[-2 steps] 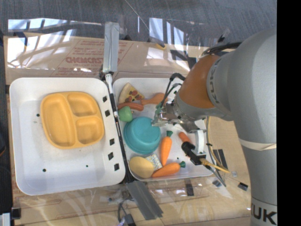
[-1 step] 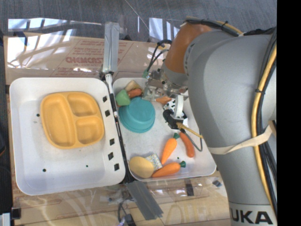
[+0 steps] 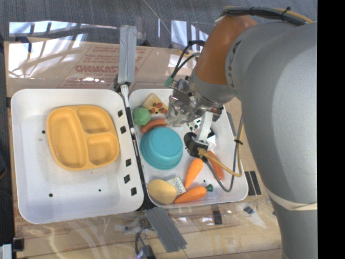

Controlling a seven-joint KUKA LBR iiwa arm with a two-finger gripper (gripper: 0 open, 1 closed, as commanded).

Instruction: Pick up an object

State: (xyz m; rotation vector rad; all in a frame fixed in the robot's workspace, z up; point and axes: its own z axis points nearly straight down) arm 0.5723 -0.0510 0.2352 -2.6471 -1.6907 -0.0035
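- camera view, looking down at a slant: the gripper (image 3: pixel 180 112) hangs over the back half of the right bin (image 3: pixel 237 190), just behind the teal bowl (image 3: pixel 161 148).
- grip state: cannot tell; the wrist and its cabling hide the tip, and nothing is seen held.
- candidates for the pick, all in the right bin: green ball (image 3: pixel 142 116) and pizza slice toy (image 3: pixel 155 103) at the far left corner, a reddish sausage-shaped piece (image 3: pixel 154 125) touching the bowl's rim, two carrots (image 3: pixel 193 172) toward the near side, a yellow potato-like piece (image 3: pixel 161 190) at the near edge.
- left bin (image 3: pixel 21 144) bears a yellow divided tray (image 3: pixel 82 136), well apart from the gripper.
- risk: objects lie crowded, several touching; a descent here could land on the bowl's rim or straddle two items and close on neither.
- risk: the round ball may roll off when nudged.
- risk: the loose cable (image 3: pixel 233 169) draped near the carrots could snag or drag them.
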